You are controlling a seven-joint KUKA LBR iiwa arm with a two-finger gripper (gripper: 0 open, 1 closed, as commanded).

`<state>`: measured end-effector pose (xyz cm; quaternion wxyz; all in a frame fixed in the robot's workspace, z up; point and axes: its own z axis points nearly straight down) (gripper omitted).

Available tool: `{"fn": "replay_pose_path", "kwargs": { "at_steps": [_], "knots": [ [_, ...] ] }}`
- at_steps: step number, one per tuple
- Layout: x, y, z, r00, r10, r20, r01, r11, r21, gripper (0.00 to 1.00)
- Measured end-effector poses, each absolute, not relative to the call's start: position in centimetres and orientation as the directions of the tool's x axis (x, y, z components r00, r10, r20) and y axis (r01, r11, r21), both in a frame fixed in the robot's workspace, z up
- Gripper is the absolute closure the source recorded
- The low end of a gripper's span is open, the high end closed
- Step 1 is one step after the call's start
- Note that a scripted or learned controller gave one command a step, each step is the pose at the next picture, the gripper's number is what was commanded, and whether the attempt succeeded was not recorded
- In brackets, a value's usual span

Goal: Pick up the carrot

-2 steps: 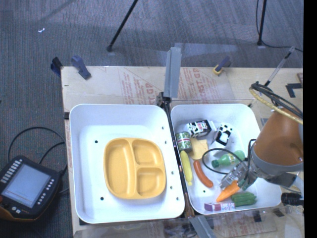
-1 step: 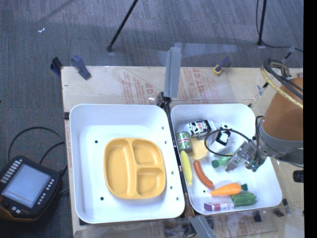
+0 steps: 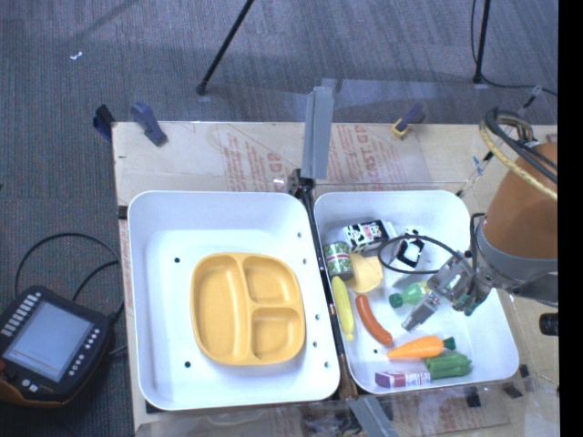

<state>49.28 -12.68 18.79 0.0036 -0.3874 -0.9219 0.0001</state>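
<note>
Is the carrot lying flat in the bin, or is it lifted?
Lying flat. The carrot rests on the right bin floor beside the green vegetable; the end effector is above it.

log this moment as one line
end effector: above right bin | carrot: lying in bin, not grasped | divided tray: left bin

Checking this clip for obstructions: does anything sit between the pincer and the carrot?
Nothing visible does. The pincer hangs just above the carrot, with bare bin floor between them. A green vegetable lies against the carrot's far side, and a sausage lies to its left.
</note>
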Motion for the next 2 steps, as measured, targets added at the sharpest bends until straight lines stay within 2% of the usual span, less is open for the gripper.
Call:
{"fn": "replay_pose_path", "kwargs": {
  "at_steps": [1, 2],
  "knots": [
    [47.5, -16.1, 8.4, -0.743, 0.669, 0.006, 0.669, 0.743, -0.001, 0.0],
    [47.6, -14.2, 14.2, -0.459, 0.889, 0.006, 0.889, 0.459, -0.005, 0.0]
  ]
}}
